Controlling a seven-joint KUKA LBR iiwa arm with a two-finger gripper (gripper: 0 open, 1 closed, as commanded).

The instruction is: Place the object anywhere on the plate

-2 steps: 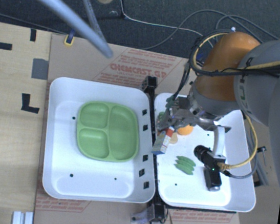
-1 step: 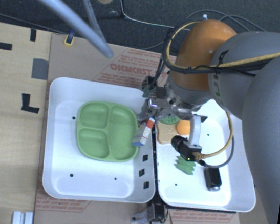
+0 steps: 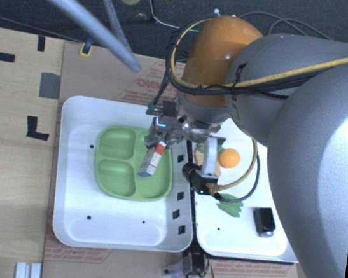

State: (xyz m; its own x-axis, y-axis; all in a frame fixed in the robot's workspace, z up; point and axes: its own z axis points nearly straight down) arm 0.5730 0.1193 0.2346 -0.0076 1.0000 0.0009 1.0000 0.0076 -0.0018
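Crowding the right bin (image 3: 242, 247): orange ball (image 3: 229, 158), black block (image 3: 264, 220), green item (image 3: 231, 205).

plate (image 3: 119, 163): light green, plain, divided into compartments
held object (image 3: 152, 160): white with a red top part and a blue end
bins (image 3: 71, 204): white, with small black dots on the floor
ball (image 3: 229, 158): orange
leafy item (image 3: 231, 205): green
small block (image 3: 264, 220): black
arm (image 3: 307, 102): grey, with an orange band
bench (image 3: 3, 162): pale wood tone with black marks
cardboard sheet (image 3: 140, 79): brown with red print
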